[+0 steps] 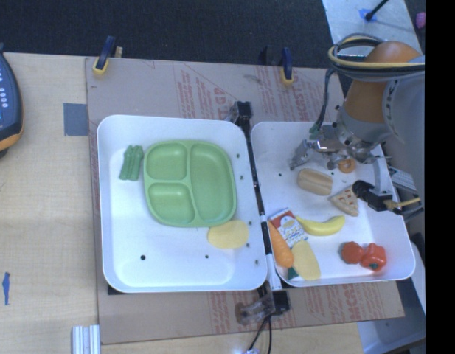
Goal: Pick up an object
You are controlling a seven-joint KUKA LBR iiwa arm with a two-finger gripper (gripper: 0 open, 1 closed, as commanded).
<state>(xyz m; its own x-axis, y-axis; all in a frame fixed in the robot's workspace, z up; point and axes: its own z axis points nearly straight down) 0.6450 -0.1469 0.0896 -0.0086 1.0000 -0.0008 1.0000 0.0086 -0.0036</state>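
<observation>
Your gripper (321, 153) hangs over the right bin (275, 142), at 12 o'clock from the little bread roll (315, 181). You cannot tell how wide it is.

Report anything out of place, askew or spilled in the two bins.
Nothing spilled or damaged. The one oddity: the carrot and the small carton lie against the right bin's left rim, crowded with the yellow piece.

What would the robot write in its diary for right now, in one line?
stage: reaching | gripper: low in right bin, above bread roll | held: nothing seen | left bin: green plate
</observation>
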